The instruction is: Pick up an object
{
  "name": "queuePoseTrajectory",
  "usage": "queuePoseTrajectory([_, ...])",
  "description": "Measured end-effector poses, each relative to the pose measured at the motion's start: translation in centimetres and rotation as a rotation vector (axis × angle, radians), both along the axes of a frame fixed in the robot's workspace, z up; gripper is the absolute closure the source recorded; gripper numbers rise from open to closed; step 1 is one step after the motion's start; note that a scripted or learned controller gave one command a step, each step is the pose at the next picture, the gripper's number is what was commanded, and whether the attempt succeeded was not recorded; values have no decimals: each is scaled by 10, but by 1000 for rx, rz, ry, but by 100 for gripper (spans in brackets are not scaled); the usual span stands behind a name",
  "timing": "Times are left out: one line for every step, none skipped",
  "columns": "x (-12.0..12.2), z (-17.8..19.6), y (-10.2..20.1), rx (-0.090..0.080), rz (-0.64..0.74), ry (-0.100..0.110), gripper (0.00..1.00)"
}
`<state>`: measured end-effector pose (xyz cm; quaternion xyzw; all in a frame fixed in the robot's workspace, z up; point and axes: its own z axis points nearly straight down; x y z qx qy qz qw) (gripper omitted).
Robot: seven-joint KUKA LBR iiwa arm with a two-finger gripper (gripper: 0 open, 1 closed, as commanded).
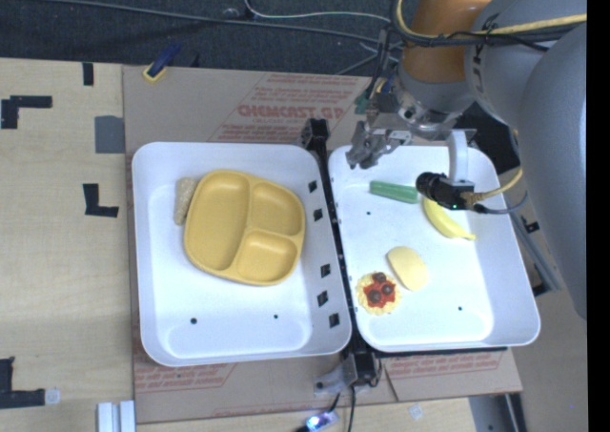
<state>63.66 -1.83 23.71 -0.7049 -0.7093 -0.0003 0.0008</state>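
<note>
Tan item [184,199] in left bin [162,325] mostly hidden under yellow divided plate [244,227]; hard to identify. Tool [367,149] poised over far left corner of right bin [510,320], fingers slightly parted, nothing between them. Just beside it, green stick [394,191]; further right, banana [446,216] with dark end. Nearer front, pale yellow piece [408,267] and small red-topped round item [378,293]. All on cardboard-covered worktop [57,258].

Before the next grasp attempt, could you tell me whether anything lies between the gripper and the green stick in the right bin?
Nothing visible does. The gripper hangs at the bin's far-left corner, with bare white floor between it and the green stick.
</note>
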Motion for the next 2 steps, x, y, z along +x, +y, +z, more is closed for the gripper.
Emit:
queuePoseTrajectory([6,6,58,0,1,0,100])
queuePoseTrajectory([13,9,107,-1,-1,0,100])
